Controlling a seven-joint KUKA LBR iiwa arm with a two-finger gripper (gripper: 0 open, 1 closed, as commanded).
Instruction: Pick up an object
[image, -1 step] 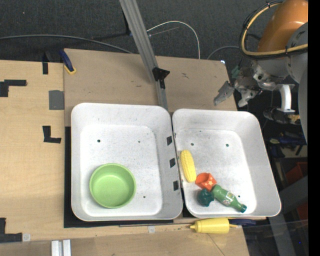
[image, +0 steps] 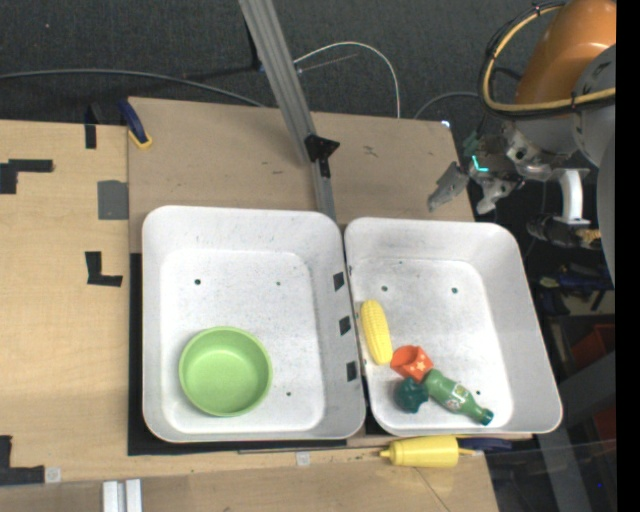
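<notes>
Gripper (image: 468, 186) hovered above far edge of right bin (image: 520, 290), fingers spread apart, nothing between them. Corn cob (image: 376, 331) lay by right bin's left wall; orange block (image: 411, 361) just beside it; green bottle (image: 446, 392) touching block, near front rim. Green bowl (image: 225, 371) sat in left bin (image: 170, 240), front left. Yellow bottle (image: 424, 452) lay on bench (image: 60, 300) outside right bin's front edge.
</notes>
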